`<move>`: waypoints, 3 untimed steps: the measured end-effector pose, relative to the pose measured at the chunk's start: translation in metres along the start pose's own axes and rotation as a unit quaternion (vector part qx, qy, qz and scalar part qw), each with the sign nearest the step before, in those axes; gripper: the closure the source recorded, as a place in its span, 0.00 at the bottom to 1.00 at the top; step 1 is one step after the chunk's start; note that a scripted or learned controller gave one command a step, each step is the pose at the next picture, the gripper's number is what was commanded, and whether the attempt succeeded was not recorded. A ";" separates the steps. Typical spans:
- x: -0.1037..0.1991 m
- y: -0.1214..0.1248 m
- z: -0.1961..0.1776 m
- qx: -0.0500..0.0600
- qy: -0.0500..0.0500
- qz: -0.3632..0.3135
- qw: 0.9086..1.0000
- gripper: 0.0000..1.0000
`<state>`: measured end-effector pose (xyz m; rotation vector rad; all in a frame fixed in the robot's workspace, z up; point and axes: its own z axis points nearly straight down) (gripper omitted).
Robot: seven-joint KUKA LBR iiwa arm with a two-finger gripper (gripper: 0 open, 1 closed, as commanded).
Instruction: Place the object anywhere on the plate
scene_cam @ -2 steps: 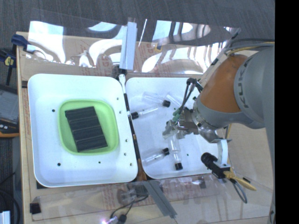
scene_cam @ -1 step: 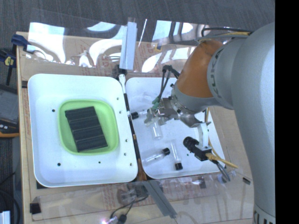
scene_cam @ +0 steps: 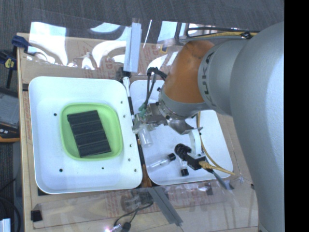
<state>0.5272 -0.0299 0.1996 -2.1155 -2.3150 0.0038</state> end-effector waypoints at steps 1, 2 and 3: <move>0.000 0.000 0.000 0.000 0.000 0.000 1.000 0.00; -0.019 0.048 0.009 -0.001 -0.001 -0.021 1.000 0.00; 0.033 0.122 0.008 -0.002 -0.001 -0.058 0.998 0.00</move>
